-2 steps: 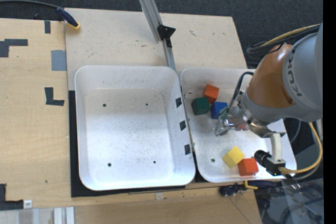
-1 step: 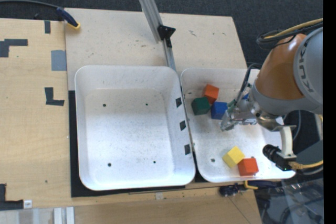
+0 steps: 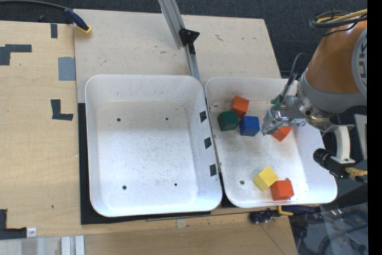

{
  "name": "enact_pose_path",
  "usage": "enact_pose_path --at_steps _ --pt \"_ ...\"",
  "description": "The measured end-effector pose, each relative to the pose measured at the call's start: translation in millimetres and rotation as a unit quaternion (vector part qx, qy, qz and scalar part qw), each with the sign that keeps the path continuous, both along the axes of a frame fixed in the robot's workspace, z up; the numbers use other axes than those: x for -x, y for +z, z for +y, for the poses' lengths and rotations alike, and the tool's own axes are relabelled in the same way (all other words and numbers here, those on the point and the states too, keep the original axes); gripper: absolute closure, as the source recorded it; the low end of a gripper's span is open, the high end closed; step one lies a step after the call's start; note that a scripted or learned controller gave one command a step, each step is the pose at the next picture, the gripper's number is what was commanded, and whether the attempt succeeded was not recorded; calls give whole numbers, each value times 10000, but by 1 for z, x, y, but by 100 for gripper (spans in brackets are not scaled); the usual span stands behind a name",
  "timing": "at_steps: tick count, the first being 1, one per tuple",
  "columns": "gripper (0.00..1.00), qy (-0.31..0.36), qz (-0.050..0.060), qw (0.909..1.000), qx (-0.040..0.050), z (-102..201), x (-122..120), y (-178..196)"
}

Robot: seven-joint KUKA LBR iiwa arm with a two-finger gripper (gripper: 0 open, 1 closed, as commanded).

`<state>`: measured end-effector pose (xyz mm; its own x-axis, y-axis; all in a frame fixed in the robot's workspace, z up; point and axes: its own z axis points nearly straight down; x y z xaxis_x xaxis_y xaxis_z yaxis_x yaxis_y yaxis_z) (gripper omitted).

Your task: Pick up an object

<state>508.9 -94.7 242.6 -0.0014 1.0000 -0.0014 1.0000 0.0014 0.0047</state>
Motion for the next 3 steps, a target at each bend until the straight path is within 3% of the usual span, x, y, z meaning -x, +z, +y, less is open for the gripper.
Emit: enact_pose_path --at_steps 1,3 --pt "100 0 8 10000 -3 0 -1 41" --pt "100 26 43 10000 -13 112 -16 4"
